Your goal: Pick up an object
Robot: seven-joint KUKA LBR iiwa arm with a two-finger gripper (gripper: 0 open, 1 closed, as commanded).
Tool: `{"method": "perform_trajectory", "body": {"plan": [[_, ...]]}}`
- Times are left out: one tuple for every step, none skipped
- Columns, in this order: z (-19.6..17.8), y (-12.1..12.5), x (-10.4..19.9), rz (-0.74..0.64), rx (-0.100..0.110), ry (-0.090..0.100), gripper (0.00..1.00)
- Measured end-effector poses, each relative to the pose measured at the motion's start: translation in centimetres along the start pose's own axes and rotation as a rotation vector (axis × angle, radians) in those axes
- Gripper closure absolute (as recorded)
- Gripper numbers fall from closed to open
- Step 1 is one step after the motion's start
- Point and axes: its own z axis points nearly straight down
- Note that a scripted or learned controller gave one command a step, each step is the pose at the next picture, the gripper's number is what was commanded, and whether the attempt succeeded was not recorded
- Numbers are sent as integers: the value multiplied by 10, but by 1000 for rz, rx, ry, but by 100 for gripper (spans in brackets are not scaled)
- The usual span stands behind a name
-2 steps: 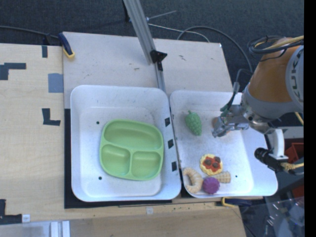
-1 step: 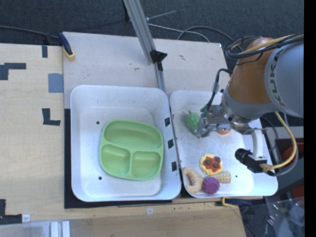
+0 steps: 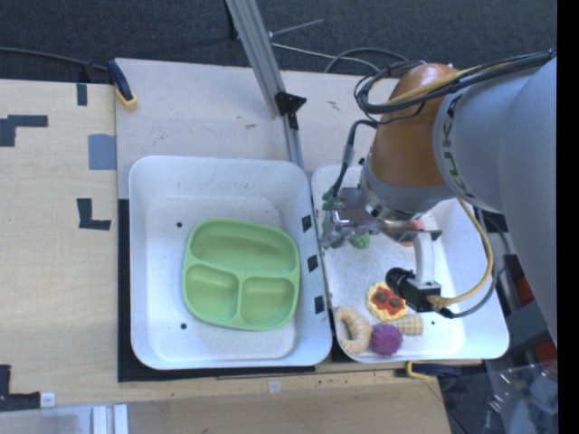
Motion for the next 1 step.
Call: {"method": "perform_trajectory", "body": {"plan": [[-8, 6, 48, 1, -1, 0, 100]]}}
